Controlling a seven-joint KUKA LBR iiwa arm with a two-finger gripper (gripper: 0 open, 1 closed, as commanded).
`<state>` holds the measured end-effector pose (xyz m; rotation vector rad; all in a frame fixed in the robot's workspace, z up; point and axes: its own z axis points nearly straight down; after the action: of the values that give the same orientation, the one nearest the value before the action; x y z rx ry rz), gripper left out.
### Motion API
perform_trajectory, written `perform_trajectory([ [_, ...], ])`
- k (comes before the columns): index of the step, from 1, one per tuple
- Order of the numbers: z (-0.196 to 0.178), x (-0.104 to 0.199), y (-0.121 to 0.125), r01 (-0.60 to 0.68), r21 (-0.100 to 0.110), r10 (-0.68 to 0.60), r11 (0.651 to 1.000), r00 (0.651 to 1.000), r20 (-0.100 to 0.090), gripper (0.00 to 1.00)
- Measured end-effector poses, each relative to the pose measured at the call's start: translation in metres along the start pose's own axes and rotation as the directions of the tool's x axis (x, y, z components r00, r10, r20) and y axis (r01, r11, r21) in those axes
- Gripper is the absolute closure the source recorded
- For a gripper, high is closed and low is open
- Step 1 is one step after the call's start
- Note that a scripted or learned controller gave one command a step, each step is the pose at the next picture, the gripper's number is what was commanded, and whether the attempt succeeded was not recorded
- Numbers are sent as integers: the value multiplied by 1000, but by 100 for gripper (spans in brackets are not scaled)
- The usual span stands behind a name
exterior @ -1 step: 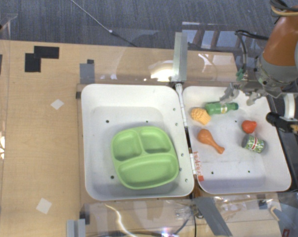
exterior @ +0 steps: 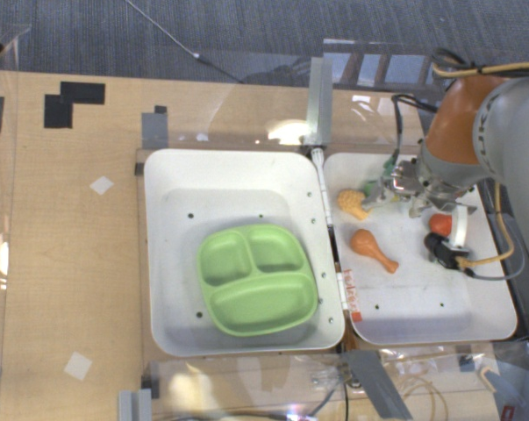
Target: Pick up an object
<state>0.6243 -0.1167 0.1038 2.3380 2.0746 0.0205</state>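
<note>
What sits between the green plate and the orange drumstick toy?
In the camera view, the two bins' adjoining walls lie between the green plate and the orange drumstick toy; bare white bin floor fills the remainder.

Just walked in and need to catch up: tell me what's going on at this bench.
A grey KUKA arm reaches from the right over the right bin, its gripper low near the far side. A yellow toy and an orange drumstick lie loose there. The left bin holds a green divided tray. Nothing is visibly grasped.
</note>
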Motion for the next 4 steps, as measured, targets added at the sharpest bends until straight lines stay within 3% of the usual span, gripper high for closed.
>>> perform_trajectory([
  [1, 14, 18, -54, 112, 9, -112, 994, 994, -1, 0],
  [2, 14, 26, -46, 119, 9, -119, 993, 993, -1, 0],
  [3, 13, 23, -70, 84, 6, -84, 996, 996, -1, 0],
  [4, 2, 23, -68, 85, 1, -85, 996, 996, -1, 100],
])
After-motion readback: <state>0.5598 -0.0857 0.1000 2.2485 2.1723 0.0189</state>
